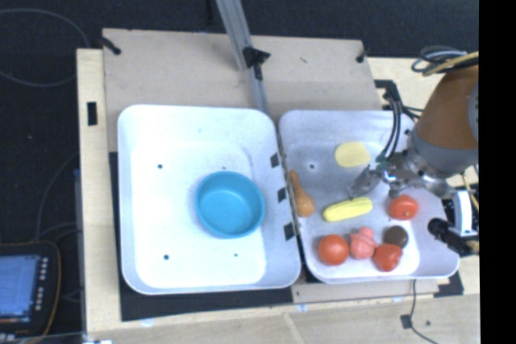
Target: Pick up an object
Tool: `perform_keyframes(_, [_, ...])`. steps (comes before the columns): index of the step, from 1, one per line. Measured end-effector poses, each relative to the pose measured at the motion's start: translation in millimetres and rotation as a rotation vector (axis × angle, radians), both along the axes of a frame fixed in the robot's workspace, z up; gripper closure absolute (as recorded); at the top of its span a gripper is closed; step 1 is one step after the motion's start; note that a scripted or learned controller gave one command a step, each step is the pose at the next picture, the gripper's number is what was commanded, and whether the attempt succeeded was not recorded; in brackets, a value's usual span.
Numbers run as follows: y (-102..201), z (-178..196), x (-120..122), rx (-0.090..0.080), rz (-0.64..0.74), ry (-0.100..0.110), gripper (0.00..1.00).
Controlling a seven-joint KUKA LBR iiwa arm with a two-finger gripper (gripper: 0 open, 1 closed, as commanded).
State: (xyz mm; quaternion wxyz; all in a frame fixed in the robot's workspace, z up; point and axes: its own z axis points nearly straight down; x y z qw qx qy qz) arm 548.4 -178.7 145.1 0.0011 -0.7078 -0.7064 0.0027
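Looking down on the right bin [322, 125], I take the long yellow piece [347, 210] — banana-shaped or corn-shaped toy food, I judge — as the likeliest target, since the gripper [364, 180] hangs just above its right end. It lies near the middle of that bin, tilted slightly, right end higher in the view. I'd expect it to be light, hollow plastic: stiff enough not to crush, but smooth and rounded, so it could roll or squirt out of a pinch. The best hold would be across its narrow width near the middle, fingers either side of the long axis, not end to end.

It looks glossy, evenly yellow, rounded at both ends, with no marking I can make out. A paler yellow lump [352, 154] sits apart from it toward the back wall, and an orange carrot-like piece [301, 197] lies against the left wall of the bin.

As for the claw — dark fingers point down and left from the wrist, but they merge into one blurred shape, so I cannot tell how far apart they stand, nor whether anything is between them. Nothing looks lifted.

Other candidates crowd the front: two red tomatoes [332, 249], a pink piece [363, 242], a dark brown one [395, 236]. The blue bowl [230, 204] sits in the left bin [145, 141].
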Motion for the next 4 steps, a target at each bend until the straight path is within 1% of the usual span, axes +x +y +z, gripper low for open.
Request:
perform_keyframes(1, [-1.8, -46.7, 0.4, -0.002, 0.000, -0.008, 0.00])
perform_keyframes(2, [-1.8, -32.1, 2.2, 0.001, -0.005, -0.014, 1.00])
perform_keyframes(3, [2.6, 31.3, 0.3, 0.003, 0.009, -0.011, 1.00])
perform_keyframes(4, [-9.2, 86.2, 1.6, 0.001, 0.008, -0.016, 1.00])
